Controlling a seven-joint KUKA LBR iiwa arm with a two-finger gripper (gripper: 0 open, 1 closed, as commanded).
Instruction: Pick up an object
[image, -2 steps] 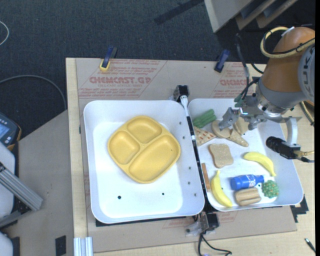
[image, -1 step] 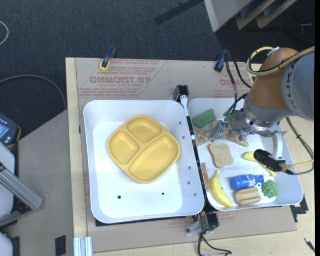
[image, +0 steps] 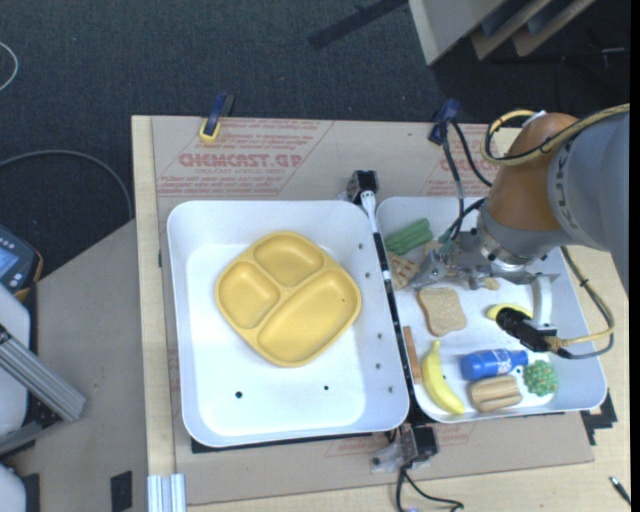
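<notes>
One gripper (image: 447, 266), hanging low over the back of the right bin (image: 590, 385), and honestly I can't tell whether it's spread or closed from up here. Closest targets are the bread slice (image: 442, 310) just in front and the green piece (image: 408, 238) just behind. Stuff's crowded near the bin wall, so my guess is it could clip the rim or nudge a neighbour instead of grabbing anything.

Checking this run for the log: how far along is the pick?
Done: the arm has reached over the right bin. In hand: nothing visibly held; the gripper sits low near the green item and bread slice. Left: the grasp and lift. Banana and blue can lie in the bin.
</notes>
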